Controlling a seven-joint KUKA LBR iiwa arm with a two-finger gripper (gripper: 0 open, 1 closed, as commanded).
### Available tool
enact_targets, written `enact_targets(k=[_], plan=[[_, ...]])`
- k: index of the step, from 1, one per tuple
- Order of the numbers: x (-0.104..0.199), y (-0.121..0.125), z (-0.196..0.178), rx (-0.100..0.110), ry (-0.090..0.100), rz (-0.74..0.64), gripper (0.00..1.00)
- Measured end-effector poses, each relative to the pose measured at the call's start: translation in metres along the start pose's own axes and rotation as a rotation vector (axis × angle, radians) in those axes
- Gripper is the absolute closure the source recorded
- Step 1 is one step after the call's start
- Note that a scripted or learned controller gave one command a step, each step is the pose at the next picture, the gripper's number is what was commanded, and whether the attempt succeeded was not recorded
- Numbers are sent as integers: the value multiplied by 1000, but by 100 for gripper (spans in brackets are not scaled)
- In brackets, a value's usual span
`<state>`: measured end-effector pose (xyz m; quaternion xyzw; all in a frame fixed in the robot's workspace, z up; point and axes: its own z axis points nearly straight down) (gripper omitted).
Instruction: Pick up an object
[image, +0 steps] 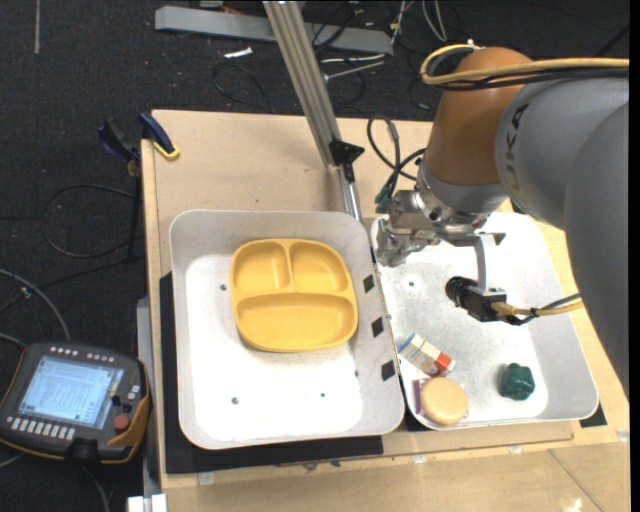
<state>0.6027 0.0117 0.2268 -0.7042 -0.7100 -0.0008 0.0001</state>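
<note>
The right bin (560, 300) holds three small objects near its front edge. A small white and orange box (425, 354) lies by the bin's left wall. A round tan object (444, 400) sits just in front of the box. A dark green lump (517, 381) rests further right. My gripper (393, 243) hangs over the back left corner of the right bin, well behind these objects, with nothing seen in it. The grey arm with its orange band (480, 120) covers the back of that bin.
A yellow divided plate (293, 294) lies in the left bin (200, 330). A black fitting with a cable (474, 297) hangs below the wrist over the right bin's middle. A slanted metal pole (315, 95) stands behind the bins. A teach pendant (70, 398) sits at far left.
</note>
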Motion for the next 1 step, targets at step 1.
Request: enact_targets(k=[1], plan=[[60,6,-10,-2,1,-1,100]])
